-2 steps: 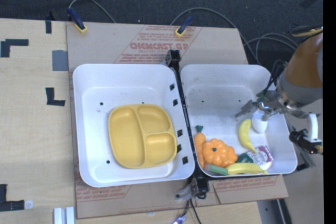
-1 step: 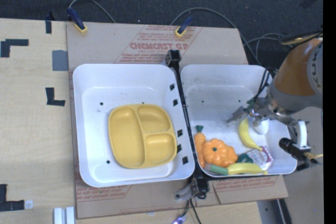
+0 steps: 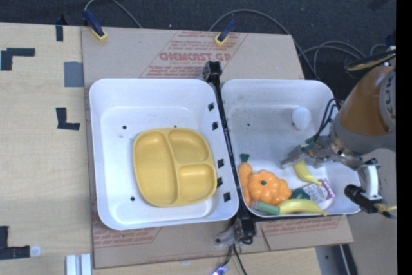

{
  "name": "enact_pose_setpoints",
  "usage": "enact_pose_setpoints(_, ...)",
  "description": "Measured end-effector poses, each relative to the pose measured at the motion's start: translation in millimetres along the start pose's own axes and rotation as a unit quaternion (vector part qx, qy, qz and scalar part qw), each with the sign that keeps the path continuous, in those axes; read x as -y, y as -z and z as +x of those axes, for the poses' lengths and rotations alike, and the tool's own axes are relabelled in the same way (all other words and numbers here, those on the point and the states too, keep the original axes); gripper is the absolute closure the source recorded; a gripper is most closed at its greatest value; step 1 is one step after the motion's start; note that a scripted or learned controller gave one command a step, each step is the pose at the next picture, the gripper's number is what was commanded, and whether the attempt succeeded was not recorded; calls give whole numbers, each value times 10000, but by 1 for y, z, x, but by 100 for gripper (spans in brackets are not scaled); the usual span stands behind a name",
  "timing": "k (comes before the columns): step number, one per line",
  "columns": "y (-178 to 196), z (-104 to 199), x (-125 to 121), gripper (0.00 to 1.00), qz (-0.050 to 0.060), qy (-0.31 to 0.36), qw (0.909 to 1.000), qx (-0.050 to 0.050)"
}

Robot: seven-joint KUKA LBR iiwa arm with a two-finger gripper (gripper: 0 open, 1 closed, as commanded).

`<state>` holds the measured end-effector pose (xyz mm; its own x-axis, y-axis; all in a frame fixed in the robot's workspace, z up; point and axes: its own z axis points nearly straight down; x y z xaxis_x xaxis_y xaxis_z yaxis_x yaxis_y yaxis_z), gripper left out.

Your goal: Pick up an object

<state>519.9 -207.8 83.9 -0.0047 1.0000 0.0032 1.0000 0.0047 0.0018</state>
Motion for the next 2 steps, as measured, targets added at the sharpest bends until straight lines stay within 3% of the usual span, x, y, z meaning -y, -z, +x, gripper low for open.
enact_pose_setpoints(1,7,-1,-1,100,5,-2,10000,14)
enact_pose_setpoints(2,1,33,-37,100,3,-12,10000,28)
